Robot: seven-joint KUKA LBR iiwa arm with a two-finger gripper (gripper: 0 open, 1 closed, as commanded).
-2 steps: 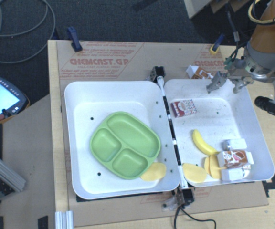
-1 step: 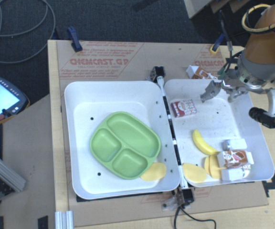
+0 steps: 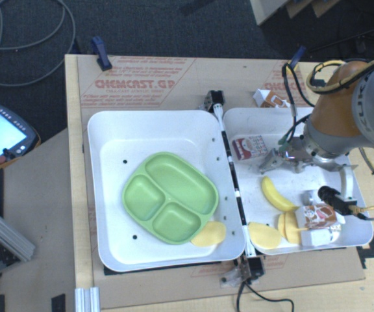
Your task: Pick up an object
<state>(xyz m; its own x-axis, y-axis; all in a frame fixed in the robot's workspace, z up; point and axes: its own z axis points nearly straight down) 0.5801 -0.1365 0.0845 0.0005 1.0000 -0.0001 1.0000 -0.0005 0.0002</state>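
Camera view: tool (image 3: 279,159) low in right bin (image 3: 362,236), above carton (image 3: 249,147); grip state cannot tell. Banana (image 3: 276,194) just below tool. Yellow slices (image 3: 265,235) farther below. Green divided plate (image 3: 169,197) in left bin (image 3: 102,174), well left of tool.

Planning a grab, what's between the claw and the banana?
Bare white bin floor in the camera view: the claw hangs just up-left of the banana, nothing between them.
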